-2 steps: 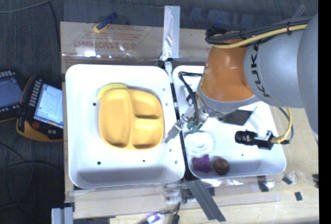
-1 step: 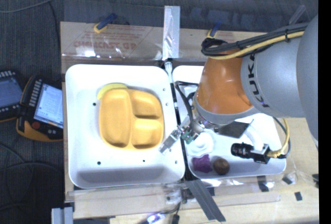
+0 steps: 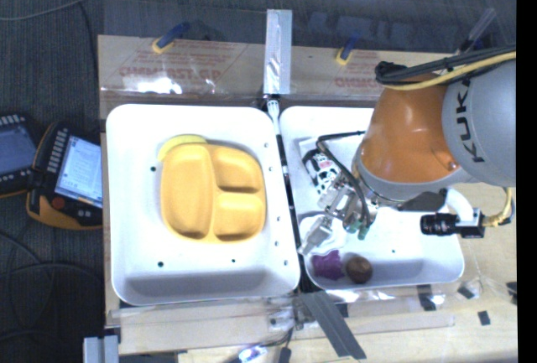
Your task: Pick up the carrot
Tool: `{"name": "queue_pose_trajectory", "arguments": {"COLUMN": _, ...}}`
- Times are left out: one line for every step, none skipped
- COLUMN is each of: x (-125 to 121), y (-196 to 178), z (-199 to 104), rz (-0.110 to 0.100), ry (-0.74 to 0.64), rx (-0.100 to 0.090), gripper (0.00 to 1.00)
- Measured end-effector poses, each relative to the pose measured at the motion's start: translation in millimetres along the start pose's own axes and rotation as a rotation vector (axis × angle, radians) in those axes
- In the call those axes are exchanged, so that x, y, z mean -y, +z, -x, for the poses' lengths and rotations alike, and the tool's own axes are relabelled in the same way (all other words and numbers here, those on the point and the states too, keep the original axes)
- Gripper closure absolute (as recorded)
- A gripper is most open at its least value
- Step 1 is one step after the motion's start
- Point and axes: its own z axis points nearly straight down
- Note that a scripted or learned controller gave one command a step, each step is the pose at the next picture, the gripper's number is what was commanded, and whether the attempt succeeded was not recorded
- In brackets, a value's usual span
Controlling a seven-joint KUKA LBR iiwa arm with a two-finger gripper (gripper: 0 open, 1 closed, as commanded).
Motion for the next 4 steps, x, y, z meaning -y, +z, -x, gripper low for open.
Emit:
{"name": "queue_pose_trajectory", "arguments": {"x": 38.2, "y": 0.0, "z": 22.7, "rz": 0.0, "ry": -0.024, "rx": 0.0, "gripper": 0.0}}
{"name": "queue_pose_trajectory", "arguments": {"x": 36.7, "y": -8.8, "z": 23.0, "rz": 0.002, "ry": -0.024, "rx": 0.0, "gripper": 1.0}}
{"name": "queue_pose_trajectory", "arguments": {"x": 36.7, "y": -8.7, "z": 22.9, "rz": 0.002, "ry": -0.024, "rx": 0.0, "gripper": 0.0}}
{"name": "queue_pose_trajectory", "arguments": {"x": 35.5, "y": -17.6, "z": 23.5, "rz": 0.004, "ry": -0.025, "rx": 0.001, "gripper": 1.0}}
